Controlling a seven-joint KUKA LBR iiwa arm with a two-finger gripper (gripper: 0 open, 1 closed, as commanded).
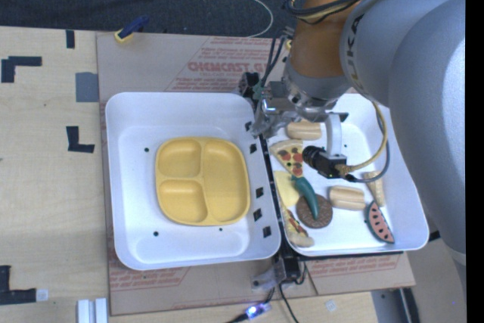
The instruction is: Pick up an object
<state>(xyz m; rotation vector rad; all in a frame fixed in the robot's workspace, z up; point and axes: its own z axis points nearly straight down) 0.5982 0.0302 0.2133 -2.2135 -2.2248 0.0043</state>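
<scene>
Grey arm (401, 49) leans over the right bin (344, 235) — its gripper (290, 117) is beside a tan roll (304, 131); its grip cannot be told.

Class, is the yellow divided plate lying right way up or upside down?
Right way up: the yellow plate shows three hollow compartments, flat in the left bin.

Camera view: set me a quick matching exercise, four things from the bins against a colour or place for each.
Things:
1. divided plate
2. watermelon slice
3. chili pepper
4. pizza slice

Descriptions:
A. green, lying partly on the brown disc
B. red, near the right bin's lower right corner in the view
C. yellow, in the left bin
D. tan with red spots, by the right bin's left wall

Pairs: 1-C, 2-B, 3-A, 4-D.
</scene>
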